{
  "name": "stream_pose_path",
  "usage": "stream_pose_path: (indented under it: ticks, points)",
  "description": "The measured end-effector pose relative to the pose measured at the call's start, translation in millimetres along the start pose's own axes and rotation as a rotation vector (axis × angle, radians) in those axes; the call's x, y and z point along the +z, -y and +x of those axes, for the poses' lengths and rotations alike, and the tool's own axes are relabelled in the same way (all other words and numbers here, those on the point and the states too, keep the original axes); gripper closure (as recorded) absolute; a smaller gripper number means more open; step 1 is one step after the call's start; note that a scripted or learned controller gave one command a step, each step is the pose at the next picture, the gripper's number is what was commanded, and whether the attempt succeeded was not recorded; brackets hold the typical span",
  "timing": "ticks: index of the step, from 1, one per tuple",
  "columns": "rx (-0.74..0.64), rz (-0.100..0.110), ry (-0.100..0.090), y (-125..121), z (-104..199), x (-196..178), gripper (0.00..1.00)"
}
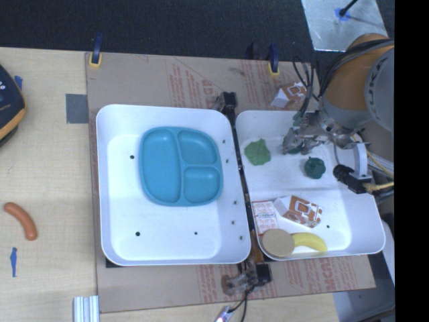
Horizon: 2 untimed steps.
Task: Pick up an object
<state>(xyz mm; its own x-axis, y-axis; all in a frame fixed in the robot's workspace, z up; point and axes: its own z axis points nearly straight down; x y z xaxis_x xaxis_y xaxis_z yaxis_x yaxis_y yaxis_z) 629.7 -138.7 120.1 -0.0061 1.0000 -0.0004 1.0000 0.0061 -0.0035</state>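
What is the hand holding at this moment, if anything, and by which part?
Nothing is seen held. The hand sits low in the right bin, between the light green piece and the dark green piece, with neither visibly in its grip.

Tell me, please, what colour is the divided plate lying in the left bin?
The divided plastic plate is light blue, plain, with three compartments; the camera view shows it clearly.
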Motion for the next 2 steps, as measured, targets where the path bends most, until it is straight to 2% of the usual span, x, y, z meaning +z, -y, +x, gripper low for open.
stream_pose_path:
  ticks: [1, 2]
  points:
    - [0.003, 0.001, 0.000, 32, 17, -18, 1.00]
    - [0.000, 0.001, -0.001, 71, 73, -72, 1.00]
